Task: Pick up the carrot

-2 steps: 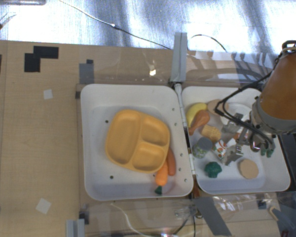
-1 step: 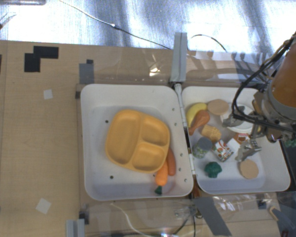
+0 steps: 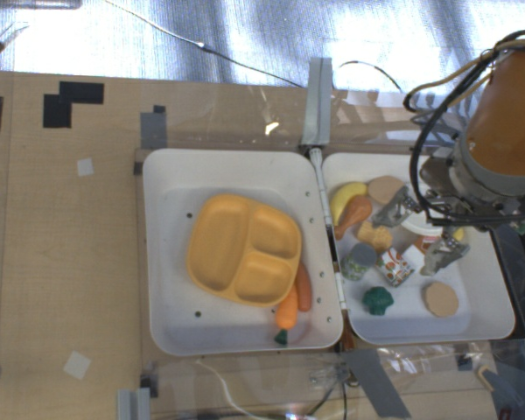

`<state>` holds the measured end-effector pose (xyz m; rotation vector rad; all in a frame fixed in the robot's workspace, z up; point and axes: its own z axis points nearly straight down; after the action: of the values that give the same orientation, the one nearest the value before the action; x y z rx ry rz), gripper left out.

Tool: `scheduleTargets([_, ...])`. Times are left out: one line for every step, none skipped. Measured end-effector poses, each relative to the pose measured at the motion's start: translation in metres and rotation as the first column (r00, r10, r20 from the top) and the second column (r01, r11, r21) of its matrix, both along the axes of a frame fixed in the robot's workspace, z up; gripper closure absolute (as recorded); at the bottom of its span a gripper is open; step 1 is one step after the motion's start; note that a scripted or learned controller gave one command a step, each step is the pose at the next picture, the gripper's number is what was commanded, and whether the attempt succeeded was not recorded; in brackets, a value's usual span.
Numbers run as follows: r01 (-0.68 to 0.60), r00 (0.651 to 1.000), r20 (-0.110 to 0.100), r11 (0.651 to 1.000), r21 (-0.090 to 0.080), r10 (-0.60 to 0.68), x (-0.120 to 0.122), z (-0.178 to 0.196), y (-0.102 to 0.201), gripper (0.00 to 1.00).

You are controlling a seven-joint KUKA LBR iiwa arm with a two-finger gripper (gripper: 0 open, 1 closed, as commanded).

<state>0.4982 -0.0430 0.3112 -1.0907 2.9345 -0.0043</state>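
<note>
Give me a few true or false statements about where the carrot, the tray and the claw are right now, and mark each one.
1. The carrot lies in the left bin. True.
2. The carrot rests inside the yellow tray. False: it lies on the bin floor beside the tray's lower right edge.
3. The claw hangs over the right bin. True.
4. The claw holds the carrot. False: the carrot lies in the other bin, apart from the claw.
5. A green broccoli sits in the right bin. True.
</note>
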Motion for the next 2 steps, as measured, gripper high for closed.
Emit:
scheduleTargets([-0.341,0.94,0.006,0.94,-0.005,0.341,0.008,0.082,0.031,0.0])
scheduleTargets([-0.655,0.755,-0.003,0.755,-0.005,0.655,-0.01,0.046,0.053,0.0])
